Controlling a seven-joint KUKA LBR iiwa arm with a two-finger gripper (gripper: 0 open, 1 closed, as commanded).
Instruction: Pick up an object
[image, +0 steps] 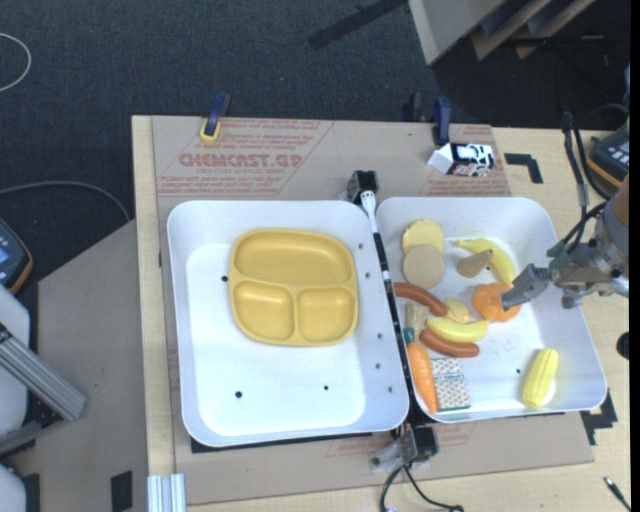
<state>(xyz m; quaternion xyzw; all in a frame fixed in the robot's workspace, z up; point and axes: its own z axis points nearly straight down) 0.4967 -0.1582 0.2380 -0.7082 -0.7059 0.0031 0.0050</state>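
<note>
**Gripper low over the toy food in the right bin**

A cardboard-topped bench (300, 150) sits on dark carpet, with two white bins side by side. The left bin (200, 330) holds a yellow tray (294, 285) with three compartments, lying in its upper half. The right bin (570, 375) holds a scatter of toy food: a yellow and tan round pair (424, 250) at upper left, a banana (497, 258) right of them, a sausage (418, 296) below, a second sausage (450, 345) under another banana (457, 328), a carrot (422, 378) along the bin's left wall, a small box (450, 385) just beside it, and a corn cob (540, 377) alone at lower right.

The arm enters from the right edge of the frame. Its gripper (522, 290) reaches left, the dark finger tip touching or just over an orange piece (490, 303) mid-bin. Whether the fingers are parted or closed, and whether they grip the orange piece, cannot be told from this angle; it seems to lie on the bin floor
</note>
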